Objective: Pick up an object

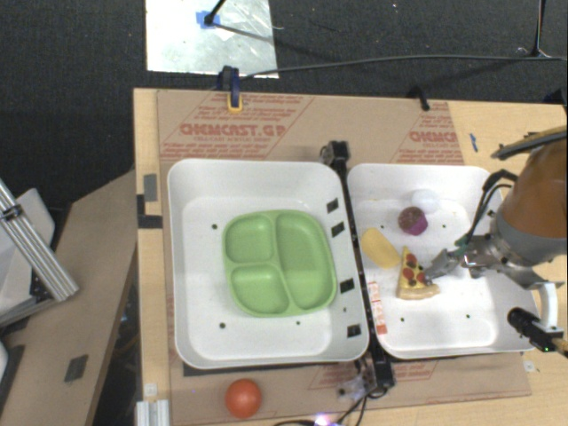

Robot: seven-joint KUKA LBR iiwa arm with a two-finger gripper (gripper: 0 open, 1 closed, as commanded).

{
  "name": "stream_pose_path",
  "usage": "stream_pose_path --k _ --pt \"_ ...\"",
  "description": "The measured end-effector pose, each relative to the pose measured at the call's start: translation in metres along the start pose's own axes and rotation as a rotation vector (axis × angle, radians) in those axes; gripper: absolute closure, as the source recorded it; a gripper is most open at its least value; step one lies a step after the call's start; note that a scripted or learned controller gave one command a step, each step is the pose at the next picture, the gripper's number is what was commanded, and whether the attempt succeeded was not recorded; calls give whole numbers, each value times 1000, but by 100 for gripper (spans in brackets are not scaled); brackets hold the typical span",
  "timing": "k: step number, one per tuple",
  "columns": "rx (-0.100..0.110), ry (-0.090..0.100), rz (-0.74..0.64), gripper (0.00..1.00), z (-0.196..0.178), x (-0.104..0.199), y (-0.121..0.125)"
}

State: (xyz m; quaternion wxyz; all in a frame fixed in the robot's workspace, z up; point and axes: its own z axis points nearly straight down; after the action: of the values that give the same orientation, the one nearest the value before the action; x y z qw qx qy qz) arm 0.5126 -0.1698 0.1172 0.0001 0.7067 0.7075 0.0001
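Observation:
In the right bin [461, 327] lie a toy pizza slice [413, 278], a yellow oblong piece [381, 248] and a dark purple round piece [413, 221]. My gripper [440, 264] reaches in from the right, low over the bin floor, with its tip right beside the pizza slice's right edge. Nothing shows between its fingers. The left bin [200, 238] holds a green divided plate [278, 263].
An orange ball [243, 398] sits on the cardboard in front of the left bin. A black clip strip [351, 238] runs between the two bins. The arm's grey and orange wrist [537, 211] hangs over the right bin's right side.

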Motion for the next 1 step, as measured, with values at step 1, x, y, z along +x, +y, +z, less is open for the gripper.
stream_pose_path --k 1 --pt "-3 3 0 0 30 0 2"
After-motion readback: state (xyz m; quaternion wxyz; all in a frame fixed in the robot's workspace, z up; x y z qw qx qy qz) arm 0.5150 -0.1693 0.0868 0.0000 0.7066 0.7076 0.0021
